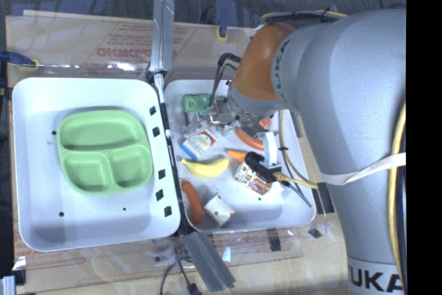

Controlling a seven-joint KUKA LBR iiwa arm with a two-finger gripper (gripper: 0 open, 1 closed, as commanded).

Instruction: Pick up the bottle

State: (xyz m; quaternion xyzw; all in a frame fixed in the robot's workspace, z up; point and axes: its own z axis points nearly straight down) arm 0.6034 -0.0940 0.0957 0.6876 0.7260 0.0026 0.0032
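- The grey KUKA arm with its orange band (pixel 259 69) reaches in from the right and is lowered over the upper part of the right shallow white bin (pixel 293 207).
- The two-finger gripper (pixel 219 117) sits low in that bin; whether it is parted or closed cannot be told, since the wrist hides it from above.
- The small green plastic bottle (pixel 195 103) lies just beside the gripper on its left, at the bin's upper-left corner, and nothing shows it being gripped.
- Just below the gripper, slightly left, lies a small white and blue carton (pixel 197 145).
- Further below it rests a yellow banana (pixel 205 166), with an orange carrot (pixel 238 155) just to the banana's right.
- Below and right of the gripper is a white printed packet (pixel 253 179).
- Well below, near the bin's lower edge, lie a reddish-brown sausage (pixel 193 202) and a small white box with an orange side (pixel 217 209), close together.
- Far left of the gripper, in the left white bin (pixel 34 148), rests a light green divided plastic tray (pixel 105 150).
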